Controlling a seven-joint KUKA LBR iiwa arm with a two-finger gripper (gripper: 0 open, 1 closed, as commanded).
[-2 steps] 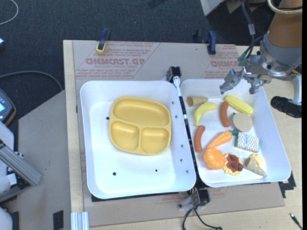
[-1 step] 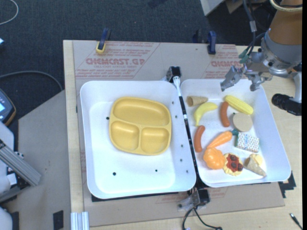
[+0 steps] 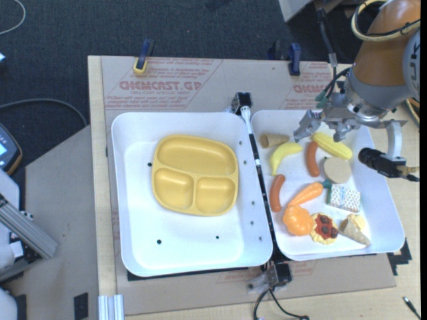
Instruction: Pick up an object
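— Cardboard covers our tabletop (image 3: 200,79); the left bin (image 3: 127,179) carries a yellow divided plate (image 3: 195,175).

— We see the pincer (image 3: 325,129) over the right bin (image 3: 387,209), its tips spread apart, gripping nothing. A yellow banana (image 3: 331,145) lies just beneath.

— It looks light, stiff, slick plastic; we'd pinch across its middle.

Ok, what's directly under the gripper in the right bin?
The gripper hangs over the right bin, just above a yellow banana beside a red sausage. Its body covers the bin's back edge, so anything there is hidden.
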